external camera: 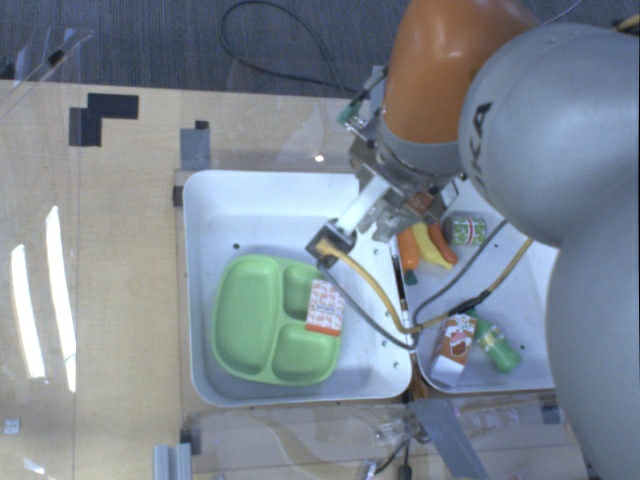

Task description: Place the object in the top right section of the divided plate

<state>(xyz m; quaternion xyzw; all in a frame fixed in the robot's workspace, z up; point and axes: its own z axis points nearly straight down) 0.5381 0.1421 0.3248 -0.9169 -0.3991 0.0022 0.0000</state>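
We look down on a pale wooden counter [120, 268] with the left bin [250, 208] fully in sight and the right bin [530, 368] largely covered by the grey arm and its orange band, which fill the frame from 12 to 4 o'clock. The claw [398, 208] sits under the wrist, over the wall between the two bins. It is so shadowed and crowded by the arm that we cannot tell whether it is released or clenched, and we see nothing in it.

A green divided plate [262, 318] lies toward 7 o'clock in the left bin. A small white packet with red-orange print [325, 308] rests at the plate's 3 o'clock edge. It lies across the ridge between the two smaller sections, with its upper end over the top right section and its outer side on the rim. It is well apart from the claw.

In the visible strip of the right bin, at 12 o'clock, we make out:
- an orange carrot-like piece [408, 251]
- a yellow piece [435, 246] touching it
- a green-and-white can [465, 231], partly cut off by the arm

Toward 6 o'clock a small printed carton [455, 346] lies just beside a green bottle [497, 346]
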